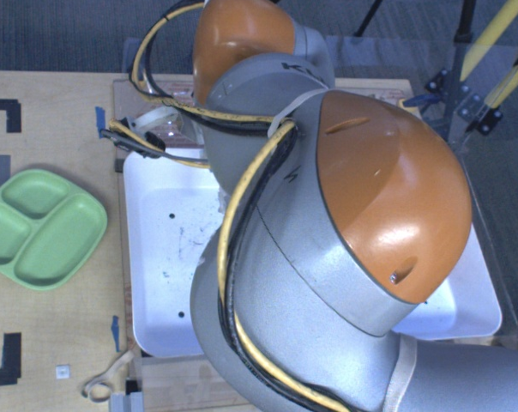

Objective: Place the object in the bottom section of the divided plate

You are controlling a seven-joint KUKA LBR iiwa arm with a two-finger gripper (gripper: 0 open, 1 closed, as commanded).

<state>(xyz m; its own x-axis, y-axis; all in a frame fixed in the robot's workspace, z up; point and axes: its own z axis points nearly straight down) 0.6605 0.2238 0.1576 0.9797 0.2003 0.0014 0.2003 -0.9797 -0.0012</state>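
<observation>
Wooden bench [53,101]: green divided plate [43,227] lies left of the white bin [169,264]; arm [345,230] looms over it, hiding the claw

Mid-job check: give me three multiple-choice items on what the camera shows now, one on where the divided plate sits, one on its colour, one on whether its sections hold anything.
1. Where is the divided plate?
A. inside the white bin
B. on the wooden bench, left of the white bin
C. on top of the arm

2. What colour is the plate?
A. light green
B. red
C. black

3. What do the plate's sections hold?
A. a stack of cups
B. liquid
C. nothing visible

Answers: 1 B, it lies on the bench beside the white bin. 2 A, pale green all over. 3 C, all three sections show bare green.
</observation>
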